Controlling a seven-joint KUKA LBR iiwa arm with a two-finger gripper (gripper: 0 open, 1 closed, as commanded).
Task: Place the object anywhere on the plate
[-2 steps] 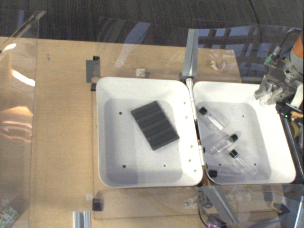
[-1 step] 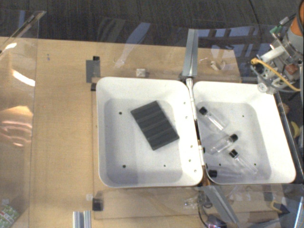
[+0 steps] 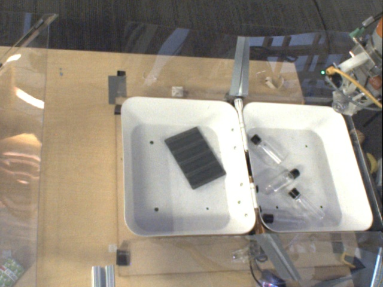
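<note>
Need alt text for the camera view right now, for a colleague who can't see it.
Two white bins sit side by side: the left bin holds a dark ribbed plate, the right bin three clear vials with black caps. The arm is at the upper right corner, outside the bins.

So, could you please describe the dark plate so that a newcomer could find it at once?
Find the left bin of the two white bins. The plate lies flat near its middle: a dark grey ribbed rectangle, set askew. The clear vials with black caps lie in the right bin.

The plate (image 3: 195, 157) lies in the left bin (image 3: 133, 178); 3 vials (image 3: 267, 150) lie in the right bin (image 3: 353, 178).
</note>
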